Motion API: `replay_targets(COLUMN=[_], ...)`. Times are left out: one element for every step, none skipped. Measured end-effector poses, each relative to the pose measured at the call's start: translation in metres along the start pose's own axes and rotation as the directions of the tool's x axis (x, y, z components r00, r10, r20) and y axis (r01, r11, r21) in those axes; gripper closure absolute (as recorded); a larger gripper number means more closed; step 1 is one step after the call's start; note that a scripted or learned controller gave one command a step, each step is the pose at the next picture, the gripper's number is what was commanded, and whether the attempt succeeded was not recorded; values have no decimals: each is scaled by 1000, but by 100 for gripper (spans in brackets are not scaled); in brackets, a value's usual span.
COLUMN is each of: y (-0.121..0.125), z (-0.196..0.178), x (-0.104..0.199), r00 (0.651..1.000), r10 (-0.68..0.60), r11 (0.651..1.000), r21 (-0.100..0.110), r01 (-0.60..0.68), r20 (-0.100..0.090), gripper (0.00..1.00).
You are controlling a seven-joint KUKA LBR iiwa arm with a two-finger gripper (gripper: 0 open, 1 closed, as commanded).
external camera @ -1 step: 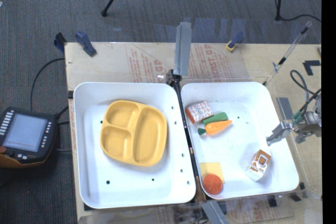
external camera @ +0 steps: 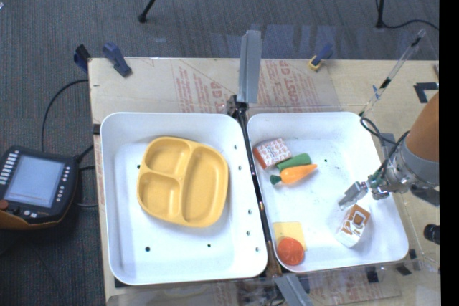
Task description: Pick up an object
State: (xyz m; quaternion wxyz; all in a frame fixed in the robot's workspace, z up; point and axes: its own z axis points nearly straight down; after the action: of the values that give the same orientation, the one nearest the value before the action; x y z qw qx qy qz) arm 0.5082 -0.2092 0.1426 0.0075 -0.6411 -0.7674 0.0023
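The right bin holds several small objects. A white and orange packet lies near its right front corner. My gripper hangs just above and behind that packet, open, with nothing between its fingers. At the bin's left side lie a red and white patterned packet, a green piece and an orange toy carrot, close together. A yellow block and a red ball sit touching at the front left.
A yellow divided plate lies in the left bin. A grey post stands behind the wall shared by the bins. Cables run along the right bin's far right corner.
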Motion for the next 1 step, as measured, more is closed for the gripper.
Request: replay_targets(y=[-30], z=[56], x=[3], r00=[999], r10=[-47], r11=[999], r21=[-12], r01=[47], r20=[7], gripper=[0])
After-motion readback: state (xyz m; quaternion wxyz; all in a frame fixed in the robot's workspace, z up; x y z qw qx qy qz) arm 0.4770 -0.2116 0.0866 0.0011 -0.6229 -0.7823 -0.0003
